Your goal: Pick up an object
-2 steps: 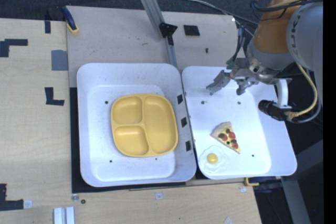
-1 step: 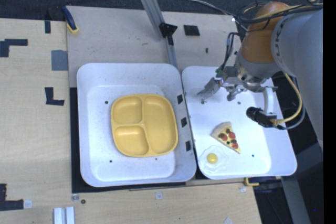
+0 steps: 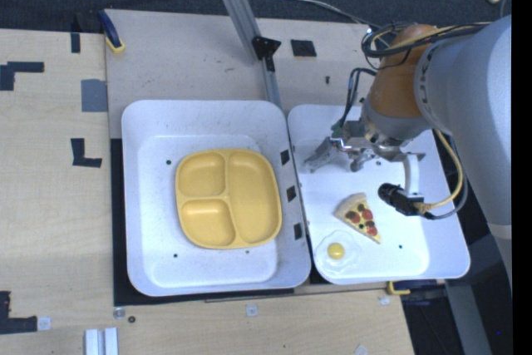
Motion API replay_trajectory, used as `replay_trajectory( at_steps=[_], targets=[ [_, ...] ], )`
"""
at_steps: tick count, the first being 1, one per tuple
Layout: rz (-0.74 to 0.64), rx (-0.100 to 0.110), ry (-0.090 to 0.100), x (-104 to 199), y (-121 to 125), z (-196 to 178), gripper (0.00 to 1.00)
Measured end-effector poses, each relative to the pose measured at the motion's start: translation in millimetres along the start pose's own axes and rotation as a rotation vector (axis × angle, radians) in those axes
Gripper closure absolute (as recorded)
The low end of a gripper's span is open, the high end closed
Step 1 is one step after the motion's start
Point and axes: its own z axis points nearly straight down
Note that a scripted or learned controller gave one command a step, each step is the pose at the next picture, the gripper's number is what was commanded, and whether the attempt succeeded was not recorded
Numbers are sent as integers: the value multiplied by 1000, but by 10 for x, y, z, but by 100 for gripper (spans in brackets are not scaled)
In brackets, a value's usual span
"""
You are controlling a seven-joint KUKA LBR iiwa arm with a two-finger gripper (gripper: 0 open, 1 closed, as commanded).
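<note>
over the right bin's far half my pincer hangs released with nothing between its prongs, so i should drop squarely on the pizza slice toward the near edge, avoiding the fried egg beside it.

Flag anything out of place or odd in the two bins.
Nothing stands out. The yellow divided plate lies flat in the left bin; the pizza slice and fried egg lie flat in the right bin.
</note>
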Motion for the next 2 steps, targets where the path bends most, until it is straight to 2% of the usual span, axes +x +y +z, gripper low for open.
replay_trajectory(
  at_steps=[1,2],
  targets=[
    [-1,-2,0,5,6,-123,100],
    [0,-9,0,24,8,-754,100]
  ],
)
